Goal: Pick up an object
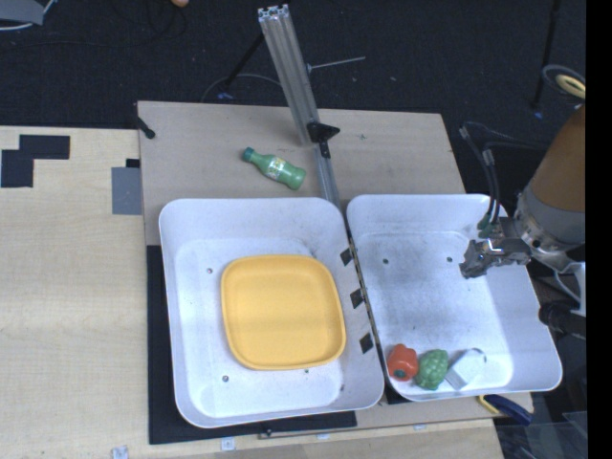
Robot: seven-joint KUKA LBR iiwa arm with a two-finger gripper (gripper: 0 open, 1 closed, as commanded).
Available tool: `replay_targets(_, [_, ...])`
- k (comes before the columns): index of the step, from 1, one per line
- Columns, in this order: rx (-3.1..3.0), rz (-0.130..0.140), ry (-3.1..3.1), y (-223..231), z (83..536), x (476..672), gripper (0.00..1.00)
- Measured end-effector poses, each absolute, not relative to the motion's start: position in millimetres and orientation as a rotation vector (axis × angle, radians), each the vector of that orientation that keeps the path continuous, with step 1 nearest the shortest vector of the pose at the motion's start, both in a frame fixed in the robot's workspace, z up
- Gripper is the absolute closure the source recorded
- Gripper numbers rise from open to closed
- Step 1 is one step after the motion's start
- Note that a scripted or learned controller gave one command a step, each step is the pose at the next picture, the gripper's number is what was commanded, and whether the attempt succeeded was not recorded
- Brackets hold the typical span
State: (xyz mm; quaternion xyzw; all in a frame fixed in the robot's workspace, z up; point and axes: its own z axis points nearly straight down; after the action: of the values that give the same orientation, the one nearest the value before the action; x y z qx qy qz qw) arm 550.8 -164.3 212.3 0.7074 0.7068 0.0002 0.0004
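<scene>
My gripper (475,262) hangs over the right side of the right bin (421,218), with the arm coming in from the right edge. Its fingers are small and dark, and nothing shows between them. In the near corner of that bin lie a red pepper-like toy (403,361), a green bumpy toy (432,368) and a white-grey block (464,368), huddled together well below the gripper. A yellow square plate (283,310) lies flat in the left bin (182,256).
A green bottle (274,167) lies on its side on the bench behind the left bin. A slanted aluminium bar (295,70) rises from the back, ending near the divide between the bins. Cables hang by the arm at right.
</scene>
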Motion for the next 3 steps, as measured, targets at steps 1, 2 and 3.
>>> replay_targets(1, [2.217, 0.001, 2.224, -115, 226, 545.3, 1.00])
replay_targets(2, [2.218, 0.001, 2.226, -54, 224, 542.4, 1.00])
replay_targets(3, [2.218, 0.001, 2.226, -4, 236, 535.6, 1.00])
